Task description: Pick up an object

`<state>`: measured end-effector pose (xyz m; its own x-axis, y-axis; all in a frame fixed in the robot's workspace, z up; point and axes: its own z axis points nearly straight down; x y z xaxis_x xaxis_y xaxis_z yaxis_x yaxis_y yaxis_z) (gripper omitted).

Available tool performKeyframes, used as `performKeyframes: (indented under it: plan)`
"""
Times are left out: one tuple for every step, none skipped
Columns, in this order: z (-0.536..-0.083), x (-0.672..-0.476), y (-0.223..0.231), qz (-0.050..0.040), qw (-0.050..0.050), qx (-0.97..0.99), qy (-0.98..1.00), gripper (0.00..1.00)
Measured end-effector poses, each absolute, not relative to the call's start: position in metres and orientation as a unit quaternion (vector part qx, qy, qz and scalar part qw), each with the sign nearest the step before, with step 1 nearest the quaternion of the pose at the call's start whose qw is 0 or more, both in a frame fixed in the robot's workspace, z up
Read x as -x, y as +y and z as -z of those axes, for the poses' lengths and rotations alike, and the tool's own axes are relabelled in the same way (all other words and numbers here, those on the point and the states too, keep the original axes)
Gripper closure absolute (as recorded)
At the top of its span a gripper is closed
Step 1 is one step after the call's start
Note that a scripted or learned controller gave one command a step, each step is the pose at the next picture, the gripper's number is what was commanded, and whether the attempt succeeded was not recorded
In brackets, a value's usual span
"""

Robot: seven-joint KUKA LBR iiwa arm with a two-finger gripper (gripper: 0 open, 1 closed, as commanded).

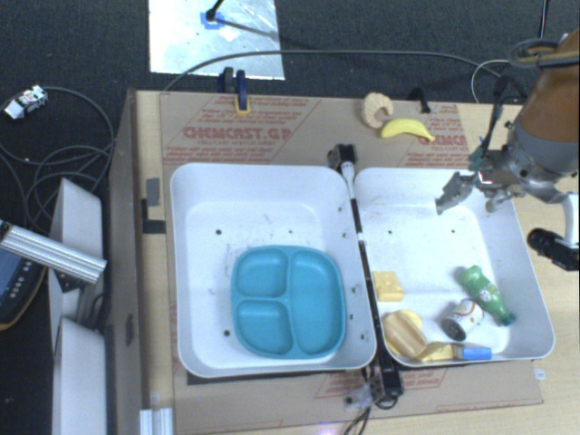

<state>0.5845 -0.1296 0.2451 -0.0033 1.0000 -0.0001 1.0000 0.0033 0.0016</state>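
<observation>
Grey metal and an orange band mark the arm coming in from the right, and its claw (471, 189) hangs over the far right part of the right bin (426, 220), with 2 fingers (450, 196) spread apart and nothing between them. Well below the claw, toward the near edge of that bin, lie the things it could pick: a green bottle (485, 293) almost straight down from it, a small white and brown cup (459, 318) just left of the bottle, a yellow block (389, 286) down and to the left, a tan bread-like piece (405, 333) lower still, and a yellow and blue tool (456, 352) along the near rim. Far to the claw's left, the left bin (208, 207) holds a blue divided plate (288, 301). Up and left of the claw, outside the bins, a banana (406, 130) rests on the board beside a pale ring-shaped piece (376, 108)
</observation>
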Motion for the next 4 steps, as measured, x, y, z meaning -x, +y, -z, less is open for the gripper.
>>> performKeyframes:
  plan:
    - [-0.142,-0.516,-0.185,0.0006,0.000,-0.707,0.707,0.00]
    - [-0.084,-0.487,-0.191,-0.0004,0.001,-0.707,0.707,0.00]
    - [-0.185,-0.488,-0.181,-0.0011,0.002,-0.706,0.708,0.00]
    - [-0.085,-0.499,-0.168,-0.0007,0.001,-0.706,0.708,0.00]
